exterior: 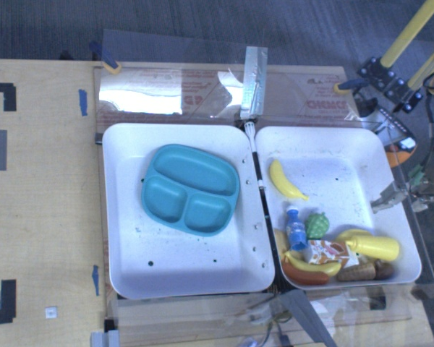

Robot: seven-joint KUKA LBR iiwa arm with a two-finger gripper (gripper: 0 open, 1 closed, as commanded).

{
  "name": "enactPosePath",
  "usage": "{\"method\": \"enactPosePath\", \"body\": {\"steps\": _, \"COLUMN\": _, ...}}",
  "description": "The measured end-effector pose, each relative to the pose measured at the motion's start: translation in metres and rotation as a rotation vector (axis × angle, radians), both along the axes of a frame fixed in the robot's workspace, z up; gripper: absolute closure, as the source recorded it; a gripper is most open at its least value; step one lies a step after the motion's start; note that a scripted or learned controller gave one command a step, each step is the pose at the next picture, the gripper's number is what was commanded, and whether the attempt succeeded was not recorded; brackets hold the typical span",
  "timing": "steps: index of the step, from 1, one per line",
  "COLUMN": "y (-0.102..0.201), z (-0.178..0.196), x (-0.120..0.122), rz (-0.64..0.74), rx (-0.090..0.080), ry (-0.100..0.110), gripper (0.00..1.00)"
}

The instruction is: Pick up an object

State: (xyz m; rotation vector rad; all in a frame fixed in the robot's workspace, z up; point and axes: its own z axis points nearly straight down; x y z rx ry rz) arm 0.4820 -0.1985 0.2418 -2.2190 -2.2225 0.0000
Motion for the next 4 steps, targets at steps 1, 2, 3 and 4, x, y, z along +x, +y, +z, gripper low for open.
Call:
{"method": "enactPosePath", "body": {"steps": 1, "y": 0.035, "z": -0.094, "x": 0.072, "rz": 0.163, "rx": 0.002, "ry": 0.006, "gripper": 0.00}}
{"method": "enactPosePath", "body": {"steps": 2, "y": 0.033, "z": -0.080, "x": 0.075, "rz": 0.161, "rx": -0.002, "ry": -0.004, "gripper": 1.00}}
{"method": "enactPosePath", "body": {"steps": 3, "y": 0.033, "z": -0.080, "x": 0.075, "rz": 0.160, "rx": -0.001, "ry": -0.003, "gripper": 0.00}}
{"method": "enactPosePath", "body": {"steps": 4, "y": 0.102, "z": -0.154, "x": 0.092, "rz": 0.314, "rx": -0.003, "ry": -0.007, "gripper": 0.00}}
